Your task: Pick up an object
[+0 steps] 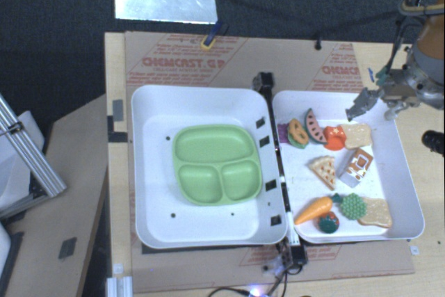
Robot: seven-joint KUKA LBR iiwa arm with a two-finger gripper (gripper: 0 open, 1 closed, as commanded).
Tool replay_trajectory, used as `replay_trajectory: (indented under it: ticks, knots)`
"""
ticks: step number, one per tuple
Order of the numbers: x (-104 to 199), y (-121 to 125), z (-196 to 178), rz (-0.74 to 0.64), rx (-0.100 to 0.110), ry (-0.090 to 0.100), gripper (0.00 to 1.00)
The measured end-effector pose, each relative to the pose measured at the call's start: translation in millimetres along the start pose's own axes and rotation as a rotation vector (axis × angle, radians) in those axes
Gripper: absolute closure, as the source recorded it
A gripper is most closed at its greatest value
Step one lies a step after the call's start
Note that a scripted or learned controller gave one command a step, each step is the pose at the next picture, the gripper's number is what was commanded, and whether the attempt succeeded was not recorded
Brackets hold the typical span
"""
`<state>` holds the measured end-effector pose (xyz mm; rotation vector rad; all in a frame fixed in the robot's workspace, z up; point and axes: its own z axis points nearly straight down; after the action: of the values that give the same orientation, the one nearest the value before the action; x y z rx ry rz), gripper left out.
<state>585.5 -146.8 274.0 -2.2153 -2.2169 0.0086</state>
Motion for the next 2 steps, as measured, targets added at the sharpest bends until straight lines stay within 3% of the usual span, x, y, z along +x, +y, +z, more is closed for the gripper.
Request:
replay_trajectory:
  ticks: [1, 2]
  knots:
    - [0.3, 1.8, -6.5, -0.002, -0.011, -0.002, 0.00]
    - [-0.1, -2.2, 55.4, -0.001, -0.006, -0.001, 0.00]
